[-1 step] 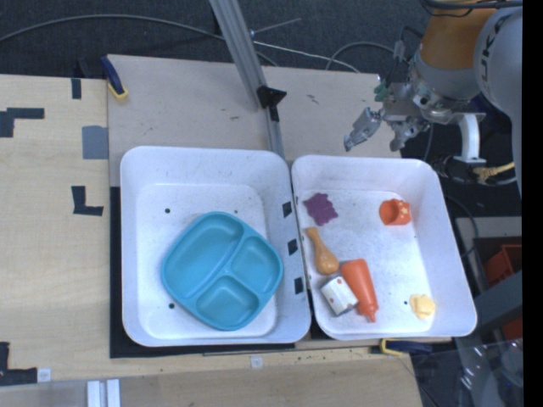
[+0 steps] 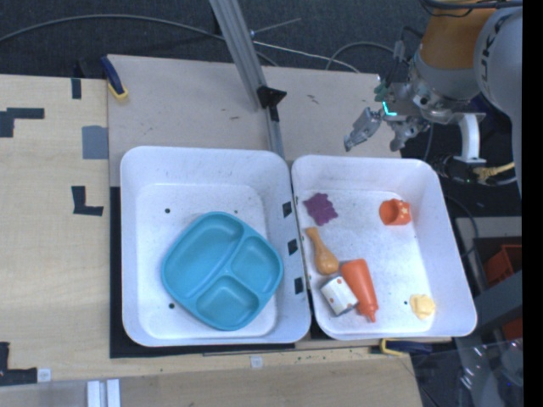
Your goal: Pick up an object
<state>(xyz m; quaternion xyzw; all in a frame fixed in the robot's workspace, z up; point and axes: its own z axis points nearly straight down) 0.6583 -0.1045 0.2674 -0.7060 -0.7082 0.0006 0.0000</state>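
Two shallow white plastic bins are seen side by side on the bench; the right white bin (image 2: 441,219) is taken here as landmark. The grey arm w/ orange band (image 2: 462,32) is placed above the far right corner of this bin, and its two-finger gripper (image 2: 366,130) is held in the air just beyond the bin's far rim, toward the middle of that rim. The fingers are seen spread apart, w/ nothing between them. Inside the landmark bin, a small orange cup-like object (image 2: 394,212) is found near the far right part, and a flat purple piece (image 2: 320,207) near the far left part. A tan toy drumstick (image 2: 321,251) is laid approx. at the left centre, and just beside it, toward the near side, an orange toy carrot (image 2: 363,287) and a small white block w/ a dark mark (image 2: 338,295) are lying close together. A small yellow object (image 2: 422,305) is resting at the near right corner. In the left white bin (image 2: 136,227), touching the landmark bin's left wall, a light-blue plastic tray w/ three compartments (image 2: 222,270) is laid.
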